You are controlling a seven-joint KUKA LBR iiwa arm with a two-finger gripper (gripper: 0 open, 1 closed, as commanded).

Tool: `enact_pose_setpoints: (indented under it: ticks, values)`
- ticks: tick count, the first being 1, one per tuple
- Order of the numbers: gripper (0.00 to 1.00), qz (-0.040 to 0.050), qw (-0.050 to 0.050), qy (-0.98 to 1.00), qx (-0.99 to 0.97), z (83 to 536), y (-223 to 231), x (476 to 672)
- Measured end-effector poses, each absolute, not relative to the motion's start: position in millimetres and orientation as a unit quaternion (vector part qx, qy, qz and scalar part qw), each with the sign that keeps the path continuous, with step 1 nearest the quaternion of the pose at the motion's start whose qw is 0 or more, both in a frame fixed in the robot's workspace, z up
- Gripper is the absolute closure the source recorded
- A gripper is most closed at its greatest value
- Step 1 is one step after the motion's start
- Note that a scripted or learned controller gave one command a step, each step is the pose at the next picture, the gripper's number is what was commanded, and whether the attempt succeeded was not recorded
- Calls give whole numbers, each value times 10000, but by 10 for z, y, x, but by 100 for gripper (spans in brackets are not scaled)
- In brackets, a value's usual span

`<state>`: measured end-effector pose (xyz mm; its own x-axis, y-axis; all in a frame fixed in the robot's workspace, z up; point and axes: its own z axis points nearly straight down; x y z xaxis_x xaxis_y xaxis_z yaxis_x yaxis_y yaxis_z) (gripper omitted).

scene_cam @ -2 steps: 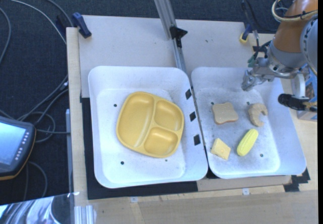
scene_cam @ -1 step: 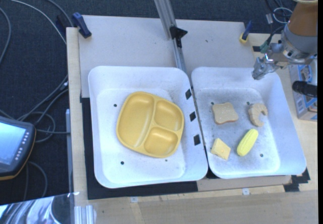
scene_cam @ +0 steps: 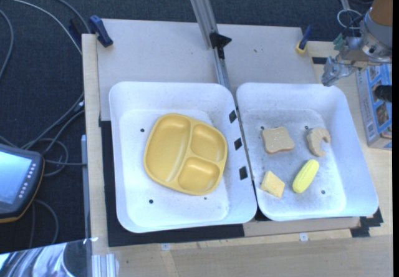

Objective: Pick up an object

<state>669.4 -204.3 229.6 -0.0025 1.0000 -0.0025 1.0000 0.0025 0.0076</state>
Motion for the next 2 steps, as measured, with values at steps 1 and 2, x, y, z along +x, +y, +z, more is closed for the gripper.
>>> enact_pose_setpoints:
  ticks: [1,2]
  values:
    - [100,15,25,7077,7066,2513,-2039,6707]
    - [100,4,-13,7092,7050,2531,-1477,6606]
